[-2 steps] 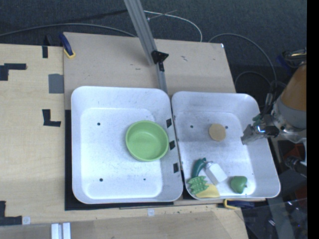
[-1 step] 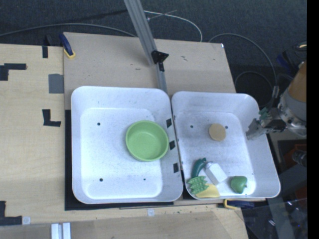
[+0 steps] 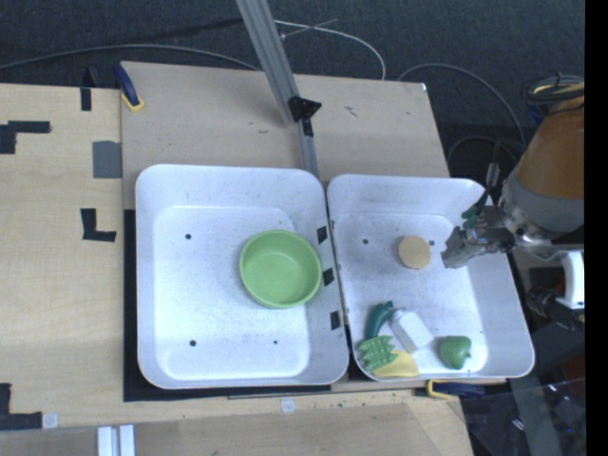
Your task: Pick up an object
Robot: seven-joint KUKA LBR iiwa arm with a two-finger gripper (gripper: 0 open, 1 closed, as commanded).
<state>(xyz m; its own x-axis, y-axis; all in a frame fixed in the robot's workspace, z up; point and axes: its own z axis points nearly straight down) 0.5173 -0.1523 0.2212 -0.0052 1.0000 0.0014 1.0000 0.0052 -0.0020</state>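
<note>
The arm reaches in from the right, and its tool [image 3: 463, 245] hangs over the right bin [image 3: 494, 293], near a round tan disc [image 3: 414, 253]; I cannot tell how the tool is set. That bin also holds some green and white toys at its front. The left bin [image 3: 171, 283] holds a green bowl [image 3: 279, 269].

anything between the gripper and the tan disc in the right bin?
No. In the camera view, the gripper sits just right of the tan disc, with bare white floor of the right bin between them.
</note>
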